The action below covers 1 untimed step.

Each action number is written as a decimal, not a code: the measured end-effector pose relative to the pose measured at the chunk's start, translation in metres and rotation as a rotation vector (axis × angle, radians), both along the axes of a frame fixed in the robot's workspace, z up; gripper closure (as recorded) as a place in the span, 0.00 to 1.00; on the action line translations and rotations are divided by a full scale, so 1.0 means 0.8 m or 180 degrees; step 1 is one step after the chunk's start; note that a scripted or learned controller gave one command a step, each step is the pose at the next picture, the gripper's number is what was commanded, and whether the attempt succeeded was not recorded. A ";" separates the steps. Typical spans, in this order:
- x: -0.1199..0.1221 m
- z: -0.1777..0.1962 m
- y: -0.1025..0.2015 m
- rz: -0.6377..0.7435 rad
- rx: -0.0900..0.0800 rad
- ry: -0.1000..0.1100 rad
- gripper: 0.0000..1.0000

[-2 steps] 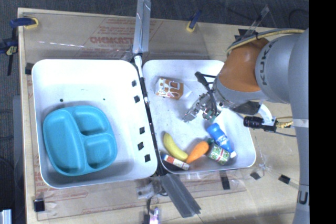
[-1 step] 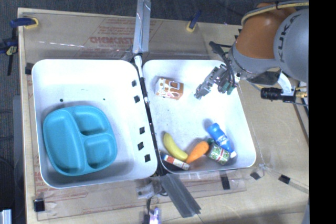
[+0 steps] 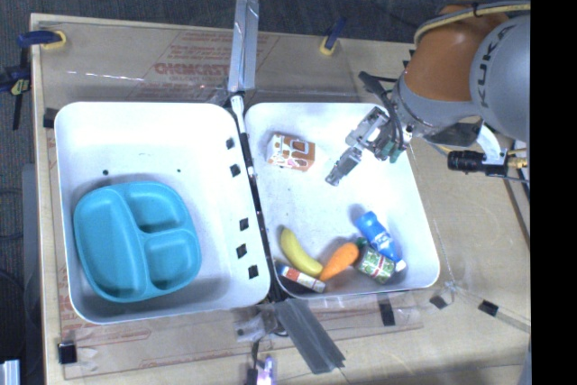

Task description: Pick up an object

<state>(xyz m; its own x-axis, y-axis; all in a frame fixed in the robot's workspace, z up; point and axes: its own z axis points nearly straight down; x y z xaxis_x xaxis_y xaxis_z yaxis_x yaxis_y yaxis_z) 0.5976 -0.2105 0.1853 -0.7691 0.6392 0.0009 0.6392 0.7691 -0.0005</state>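
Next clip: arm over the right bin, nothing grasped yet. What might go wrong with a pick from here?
1. The banana, carrot, can and blue bottle crowd the near corner, so the claw may nudge neighbours or catch two.
2. That pile sits against the right bin wall, leaving little room on that side.
3. The small box lies alone and flat; it may slide away.
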 end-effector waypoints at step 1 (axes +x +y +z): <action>-0.069 -0.120 0.001 0.0195 0.0005 0.0007 0.00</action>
